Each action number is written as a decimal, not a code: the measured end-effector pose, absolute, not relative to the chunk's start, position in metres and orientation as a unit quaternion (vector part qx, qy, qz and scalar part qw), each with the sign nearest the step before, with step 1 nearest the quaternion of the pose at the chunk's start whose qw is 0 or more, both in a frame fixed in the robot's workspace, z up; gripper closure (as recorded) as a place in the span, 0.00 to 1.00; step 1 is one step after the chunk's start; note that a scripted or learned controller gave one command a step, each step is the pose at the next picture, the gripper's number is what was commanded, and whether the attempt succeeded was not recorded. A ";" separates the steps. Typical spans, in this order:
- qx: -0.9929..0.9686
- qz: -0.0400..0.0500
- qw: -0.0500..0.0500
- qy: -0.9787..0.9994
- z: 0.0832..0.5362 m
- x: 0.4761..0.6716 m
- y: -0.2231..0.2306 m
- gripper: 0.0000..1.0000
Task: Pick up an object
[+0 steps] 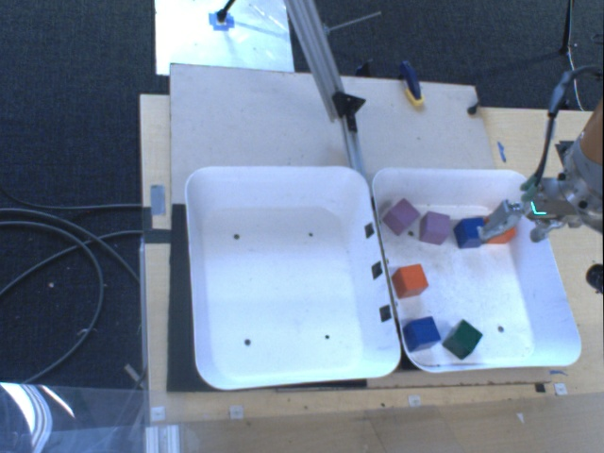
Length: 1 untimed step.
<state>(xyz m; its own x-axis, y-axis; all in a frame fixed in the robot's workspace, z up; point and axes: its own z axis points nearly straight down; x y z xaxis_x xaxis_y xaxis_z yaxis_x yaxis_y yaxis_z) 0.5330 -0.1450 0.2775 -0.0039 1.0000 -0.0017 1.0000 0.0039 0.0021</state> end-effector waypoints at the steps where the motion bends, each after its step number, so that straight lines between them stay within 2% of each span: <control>1: 0.706 0.000 0.001 0.708 0.277 0.533 -0.145 0.00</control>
